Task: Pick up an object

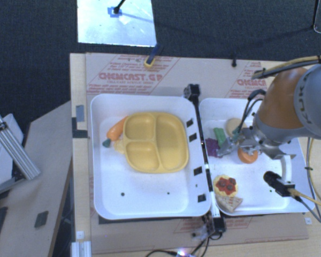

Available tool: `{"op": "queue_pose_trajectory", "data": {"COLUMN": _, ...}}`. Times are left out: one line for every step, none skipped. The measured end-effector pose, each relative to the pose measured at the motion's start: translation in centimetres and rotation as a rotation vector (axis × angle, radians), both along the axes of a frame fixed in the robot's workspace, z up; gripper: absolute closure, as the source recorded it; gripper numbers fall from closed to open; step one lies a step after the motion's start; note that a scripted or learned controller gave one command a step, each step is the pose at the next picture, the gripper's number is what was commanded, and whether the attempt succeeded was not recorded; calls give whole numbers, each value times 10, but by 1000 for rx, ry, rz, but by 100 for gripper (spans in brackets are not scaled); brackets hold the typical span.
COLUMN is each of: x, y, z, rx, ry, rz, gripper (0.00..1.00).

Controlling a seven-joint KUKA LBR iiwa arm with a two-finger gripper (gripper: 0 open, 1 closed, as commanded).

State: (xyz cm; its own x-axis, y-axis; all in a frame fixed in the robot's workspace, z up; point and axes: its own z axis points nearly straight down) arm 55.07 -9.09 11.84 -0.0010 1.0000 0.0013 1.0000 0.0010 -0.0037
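Reaching for a target: the gripper (236, 142) hangs low in the right bin (297, 199), among a purple toy (213, 146), a green piece (220, 134), a pale round piece (233, 125) and an orange round toy (248, 156); you cannot tell from this angle which it is after.
Pincer state: you cannot tell how it stands or whether it has anything; the wrist hides it.
Progress: judged early to midway; nothing looks lifted, every toy seems to rest on a bin floor, so the grasp and the raise are left for you to watch.
Right bin count: five toys, namely those four plus one pizza slice (227, 188) near the front left corner.
Left bin count: one yellow divided tray (152, 142) and one carrot toy (115, 129) touching its left edge, in the left bin (144, 199).
Bins: two, side by side.
Arm: one, the grey arm (294, 106) with its orange band, coming in from the right.
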Motion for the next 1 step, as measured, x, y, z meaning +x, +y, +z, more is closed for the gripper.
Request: {"op": "queue_pose_trajectory", "data": {"x": 2, "y": 1, "z": -30, "rx": 0, "ry": -8, "rz": 0, "gripper": 0}}
